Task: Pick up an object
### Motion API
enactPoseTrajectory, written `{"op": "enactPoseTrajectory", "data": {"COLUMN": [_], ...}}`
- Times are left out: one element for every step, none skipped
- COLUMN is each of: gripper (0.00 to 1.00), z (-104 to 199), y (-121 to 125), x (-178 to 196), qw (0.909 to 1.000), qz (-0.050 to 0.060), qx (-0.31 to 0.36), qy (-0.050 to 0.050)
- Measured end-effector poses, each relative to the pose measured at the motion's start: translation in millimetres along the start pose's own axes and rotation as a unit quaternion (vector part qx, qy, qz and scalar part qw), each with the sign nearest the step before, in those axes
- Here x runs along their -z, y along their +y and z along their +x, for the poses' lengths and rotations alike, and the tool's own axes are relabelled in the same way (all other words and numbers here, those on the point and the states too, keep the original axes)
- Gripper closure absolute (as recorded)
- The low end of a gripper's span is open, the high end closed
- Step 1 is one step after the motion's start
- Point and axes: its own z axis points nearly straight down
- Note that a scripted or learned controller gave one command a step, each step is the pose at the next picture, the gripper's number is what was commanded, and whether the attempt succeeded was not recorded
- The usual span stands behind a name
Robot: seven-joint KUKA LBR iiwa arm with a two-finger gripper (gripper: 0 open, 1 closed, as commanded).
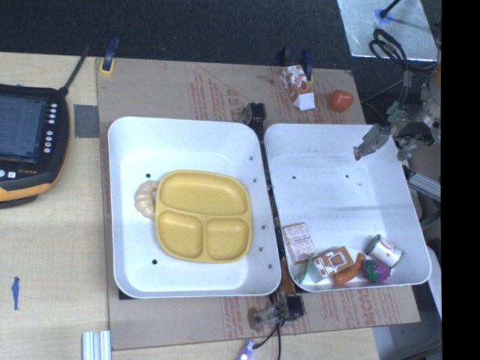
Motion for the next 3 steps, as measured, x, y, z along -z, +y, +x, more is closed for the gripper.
{"op": "enactPoseTrajectory", "data": {"gripper": [1.00, 1.00, 1.00], "z": [-0.6, 87.6, 140.7], "y": [0.1, -19.3, 0.4], "x": [10.5, -77.8, -77.0], "qw": [1.0000, 1.0000, 1.0000], "qz": [0.001, 0.001, 0.000], "qx": [0.001, 0.001, 0.001], "qy": [0.000, 0.000, 0.000]}}
